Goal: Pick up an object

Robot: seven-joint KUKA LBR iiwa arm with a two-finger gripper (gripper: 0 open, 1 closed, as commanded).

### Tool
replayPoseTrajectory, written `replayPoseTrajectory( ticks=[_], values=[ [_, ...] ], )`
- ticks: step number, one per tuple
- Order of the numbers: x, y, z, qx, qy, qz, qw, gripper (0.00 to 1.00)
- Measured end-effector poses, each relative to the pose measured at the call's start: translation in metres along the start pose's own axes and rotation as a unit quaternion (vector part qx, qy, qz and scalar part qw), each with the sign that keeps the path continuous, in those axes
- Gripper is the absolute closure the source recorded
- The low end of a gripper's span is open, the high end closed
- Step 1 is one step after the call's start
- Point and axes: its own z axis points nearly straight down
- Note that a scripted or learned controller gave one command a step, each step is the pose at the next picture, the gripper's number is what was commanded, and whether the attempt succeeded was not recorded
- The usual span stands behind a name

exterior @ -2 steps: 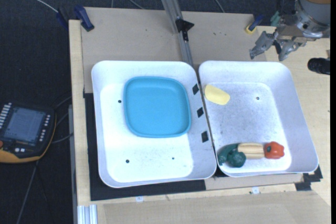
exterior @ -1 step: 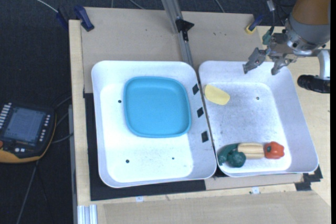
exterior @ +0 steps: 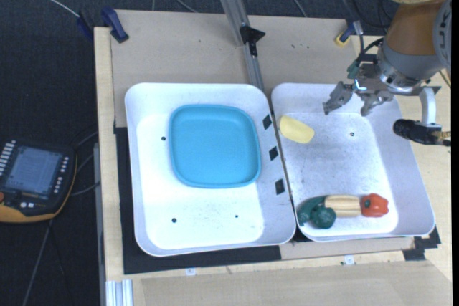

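Yellow object: we take the pale yellow lump [exterior: 295, 130] as the likeliest thing to pick; it lies in the right bin [exterior: 401, 154], near that bin's upper left corner, close to the wall shared with the left bin [exterior: 143, 154].

Other candidates: along the right bin's near edge we see a dark green item [exterior: 318, 214], a tan roll-like piece [exterior: 342, 206] and a red one [exterior: 373, 205], set in a row and touching or nearly so.

Progress: we judge the pick not yet done; every object rests on the bin floor, and nothing is lifted.

What is left: we would still need to bring the arm over a chosen object, lower, close and raise.

Pincer: we see the pincer [exterior: 353, 104] over the upper part of the right bin, to the right of the yellow lump and apart from it.

Pincer state: its two fingers stand spread, released, with bare bin floor showing between them; it grasps nothing and, as far as we can tell, touches nothing.

Arm: the grey arm with its orange band [exterior: 419, 18] comes in above the pincer from the upper right.

Left bin: we see a blue tray [exterior: 215, 145] lying flat in it.

Worktop: both bins sit side by side on the pale wooden worktop [exterior: 179, 46].
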Motion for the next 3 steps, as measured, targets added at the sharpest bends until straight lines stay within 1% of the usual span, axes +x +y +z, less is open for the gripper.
replayPoseTrajectory(
  ticks=[1,2,3],
  values=[
    [-0.005,-0.004,0.044,0.0,0.0,0.0,1.0,0.0],
    [-0.005,-0.003,0.031,-0.003,0.0,0.0,1.0,1.0],
    [-0.002,0.001,-0.012,-0.004,-0.001,0.0,1.0,1.0]
  ],
)
